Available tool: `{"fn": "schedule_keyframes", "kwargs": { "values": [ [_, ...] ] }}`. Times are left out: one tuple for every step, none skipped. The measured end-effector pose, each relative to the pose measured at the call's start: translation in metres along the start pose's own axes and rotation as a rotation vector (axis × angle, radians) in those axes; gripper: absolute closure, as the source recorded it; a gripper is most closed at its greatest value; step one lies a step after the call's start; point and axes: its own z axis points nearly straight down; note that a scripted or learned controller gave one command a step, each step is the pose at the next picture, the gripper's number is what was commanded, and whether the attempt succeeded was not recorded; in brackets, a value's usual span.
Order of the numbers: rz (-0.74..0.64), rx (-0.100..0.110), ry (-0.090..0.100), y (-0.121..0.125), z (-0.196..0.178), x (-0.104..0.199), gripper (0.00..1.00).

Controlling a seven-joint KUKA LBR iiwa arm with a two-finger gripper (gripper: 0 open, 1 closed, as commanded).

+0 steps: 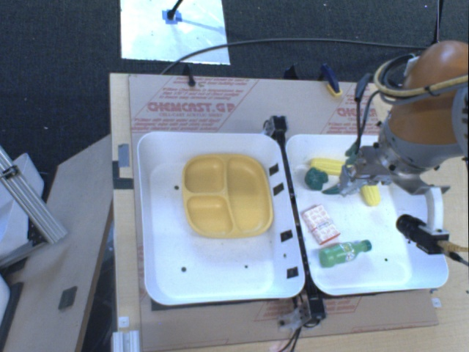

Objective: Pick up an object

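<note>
Green bottle [344, 252], red carton [320, 223] in right bin [366, 281]; yellow tray [226, 196] in left bin [161, 270]

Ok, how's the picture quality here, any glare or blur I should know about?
Camera view: even, soft light; the white bins look slightly washed out, and the pale sheet on the dark floor glares. The gripper is a little blurred; the green bottle and yellow tray are sharp.

The grey arm [429, 116] reaches in from the right, its end effector [350, 184] lowered.
</note>
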Motion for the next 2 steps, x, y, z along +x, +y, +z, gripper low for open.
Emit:
{"fn": "schedule_keyframes", "kwargs": {
  "values": [
    [0.0,0.0,0.0,0.002,0.002,0.051,1.0],
    [0.001,0.003,0.001,0.0,0.029,0.102,1.0]
  ]
}}
